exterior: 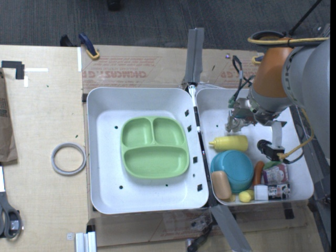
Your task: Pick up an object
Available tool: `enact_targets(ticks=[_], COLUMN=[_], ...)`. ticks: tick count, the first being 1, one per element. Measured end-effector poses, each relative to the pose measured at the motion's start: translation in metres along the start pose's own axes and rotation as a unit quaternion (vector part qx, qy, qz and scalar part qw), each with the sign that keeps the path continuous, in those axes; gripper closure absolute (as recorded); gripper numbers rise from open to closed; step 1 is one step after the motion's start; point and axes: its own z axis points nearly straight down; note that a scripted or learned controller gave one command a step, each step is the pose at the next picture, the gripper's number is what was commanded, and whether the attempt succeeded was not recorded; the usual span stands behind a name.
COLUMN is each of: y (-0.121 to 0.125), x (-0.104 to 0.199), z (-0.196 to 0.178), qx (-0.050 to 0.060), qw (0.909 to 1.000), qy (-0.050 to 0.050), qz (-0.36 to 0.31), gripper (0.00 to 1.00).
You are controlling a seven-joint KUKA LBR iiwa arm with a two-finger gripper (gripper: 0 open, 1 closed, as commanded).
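Observation:
My gripper (235, 124) hangs low over the back of the right bin (210, 109), just above a yellow squeeze bottle (229, 142) that lies on its side. Nothing shows in the gripper. In front of the bottle sits a blue bowl (233, 169). A tan bread roll (221, 185) lies at the bowl's front left, and a small yellow fruit (245, 196) at its front. An orange sausage-like piece (258, 173) and a printed packet (276, 175) lie to the bowl's right. The left bin (100, 140) holds a green divided plate (155, 147).
On the bench left of the bins lie a grey tape ring (69, 158), scissors (8, 222) at the front left corner and a brown bag (6, 125) at the left edge. A blue clamp (89, 45) sits on the cardboard behind the bins.

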Motion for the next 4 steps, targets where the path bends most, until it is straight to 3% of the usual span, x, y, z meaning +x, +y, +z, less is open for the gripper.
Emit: enact_targets(ticks=[1, 2, 3, 4], y=[0.000, -0.050, -0.046, 0.009], x=[0.000, -0.005, -0.005, 0.024], z=[0.000, 0.007, -0.005, -0.092], qx=[0.000, -0.003, -0.009, -0.002], qw=[1.0000, 0.9999, 0.9998, 0.9992], qy=[0.000, 0.000, 0.000, 0.000], qz=[0.000, 0.016, 0.017, -0.039], gripper=[0.00, 0.00, 1.00, 1.00])
